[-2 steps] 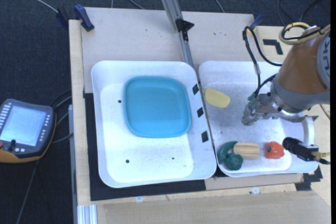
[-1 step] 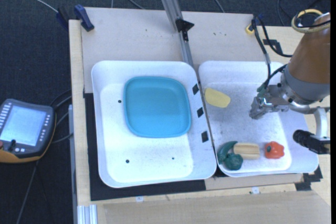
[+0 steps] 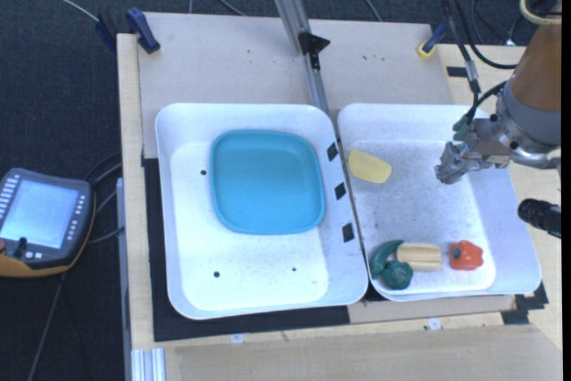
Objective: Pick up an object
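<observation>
Hovering over the right bin (image 3: 500, 192), toward its far right side: the tool (image 3: 451, 167), nothing visible between its fingers, and whether apart or together, impossible to tell at this size. Nothing lifted yet, so the pick is judged as not begun or barely approaching. Lying near the right bin's far left corner, well apart from the tool: a yellow piece (image 3: 368, 166). Resting along the right bin's near wall: a green toy vegetable (image 3: 390, 267), touching a tan block (image 3: 419, 257), and beside that a red toy tomato (image 3: 465, 255). Sitting in the left bin (image 3: 178, 210): a blue plate (image 3: 268, 181). Remaining: choosing one object, descending, closing, lifting.
</observation>
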